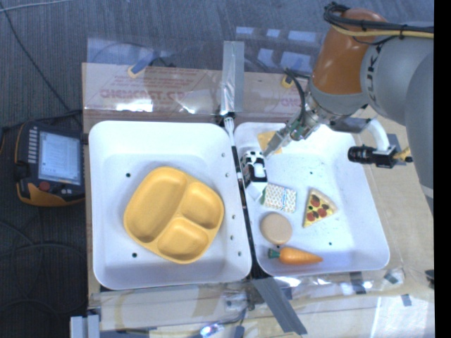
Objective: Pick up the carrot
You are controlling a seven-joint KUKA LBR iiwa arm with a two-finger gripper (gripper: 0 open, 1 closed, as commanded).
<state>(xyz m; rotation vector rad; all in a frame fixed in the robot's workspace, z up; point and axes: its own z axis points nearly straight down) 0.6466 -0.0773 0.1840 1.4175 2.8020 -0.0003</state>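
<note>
The carrot (299, 256), orange with a small green top, lies flat along the front edge of the right bin (352, 182), its green end pointing left. My gripper (289, 134) hangs over the bin's back left part, far from the carrot, with its tip close to a yellow piece (266, 141). Nothing is visibly held. The orange band of the arm (345, 48) rises behind the gripper at the upper right.
The right bin also holds a pizza slice (318, 208), a round tan bun (275, 227) touching the carrot's left end, a pale square cracker (280, 198) and a black-and-white object (254, 166). A yellow divided plate (175, 213) sits in the left bin (113, 153).
</note>
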